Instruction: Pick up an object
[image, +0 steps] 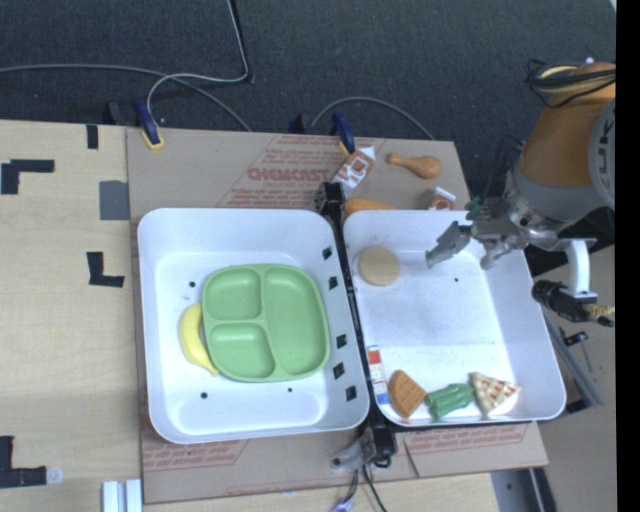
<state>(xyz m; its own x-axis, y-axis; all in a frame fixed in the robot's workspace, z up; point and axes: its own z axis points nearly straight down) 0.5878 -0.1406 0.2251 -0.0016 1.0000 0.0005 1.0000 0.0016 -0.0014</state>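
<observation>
My gripper hangs over the far right part of the right bin, fingers spread open with nothing between them. A round tan cookie lies in that bin to the gripper's left, apart from it. Along the bin's near edge lie a brown bread piece, a green vegetable and a pizza slice. In the left bin sits a green divided plate with a yellow banana tucked against its left side.
Behind the right bin, on the cardboard, lie a tan drumstick-shaped toy, an orange item and a small packet. Cables run across the dark floor at the back. The arm's orange band stands at the right.
</observation>
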